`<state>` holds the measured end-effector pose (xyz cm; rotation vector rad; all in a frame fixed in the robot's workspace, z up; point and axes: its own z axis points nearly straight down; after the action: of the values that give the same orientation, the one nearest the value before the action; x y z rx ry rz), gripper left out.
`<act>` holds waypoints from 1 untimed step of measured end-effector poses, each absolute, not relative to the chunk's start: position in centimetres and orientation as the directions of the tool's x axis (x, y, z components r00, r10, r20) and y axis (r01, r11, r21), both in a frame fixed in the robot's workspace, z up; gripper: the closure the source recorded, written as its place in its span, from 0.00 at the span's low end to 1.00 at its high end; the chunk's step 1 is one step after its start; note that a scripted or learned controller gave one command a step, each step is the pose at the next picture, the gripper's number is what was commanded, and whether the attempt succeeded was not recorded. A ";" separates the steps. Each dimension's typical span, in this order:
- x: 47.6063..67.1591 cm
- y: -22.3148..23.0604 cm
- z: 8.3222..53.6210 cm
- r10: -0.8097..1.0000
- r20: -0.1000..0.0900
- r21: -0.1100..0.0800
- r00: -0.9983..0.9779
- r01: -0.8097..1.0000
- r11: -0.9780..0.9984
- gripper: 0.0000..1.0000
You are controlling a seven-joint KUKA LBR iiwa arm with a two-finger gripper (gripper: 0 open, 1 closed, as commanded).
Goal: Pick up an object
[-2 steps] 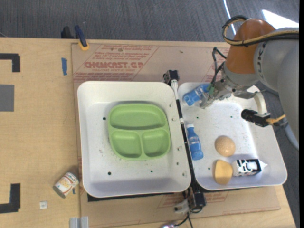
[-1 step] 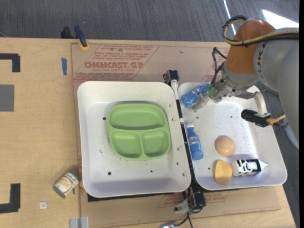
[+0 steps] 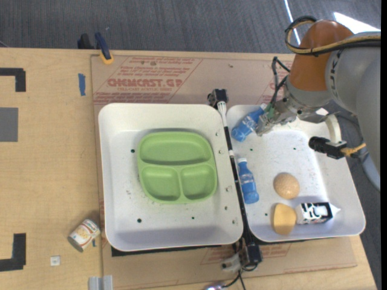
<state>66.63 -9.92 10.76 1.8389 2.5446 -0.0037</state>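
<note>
The arm reaches in from three o'clock, its gripper low at the eleven o'clock corner of the right bin, pinching one end of a small blue bottle that tilts against the bin's wall. A second blue bottle lies along that bin's nine o'clock edge. Toward five o'clock sit a tan egg, a yellow lump and a black-and-white carton. The left bin holds a green divided plate.
</note>
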 end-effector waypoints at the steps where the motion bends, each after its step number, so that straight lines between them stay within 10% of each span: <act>1: 66.6 -9.9 10.7 0.950 -0.003 -0.001 -0.314 0.950 0.314 0.00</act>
<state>66.61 -9.94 10.75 1.8392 2.5448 -0.0047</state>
